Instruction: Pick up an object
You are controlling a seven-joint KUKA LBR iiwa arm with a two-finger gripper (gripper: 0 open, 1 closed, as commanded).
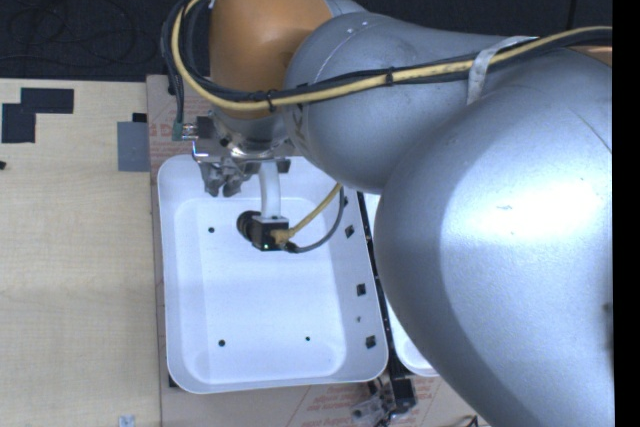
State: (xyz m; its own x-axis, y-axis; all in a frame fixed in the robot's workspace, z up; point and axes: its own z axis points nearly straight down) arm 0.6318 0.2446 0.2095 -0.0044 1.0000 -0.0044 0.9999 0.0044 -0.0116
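Note:
My gripper (238,177) hangs over the far end of the left white bin (190,315), under the orange band (262,27) of the arm. Just below it a small black thing (256,228) lies on or just above the bin floor, joined to a yellow and black cable (318,215). I cannot tell whether it is a loose object or part of the tool. Nothing shows as held.
The grey arm (480,215) covers the right half of the view and hides most of the right bin (408,355). A few tiny dark specks (221,344) dot the left bin's floor. A tan bench top (70,265) with dark patches lies to the left.

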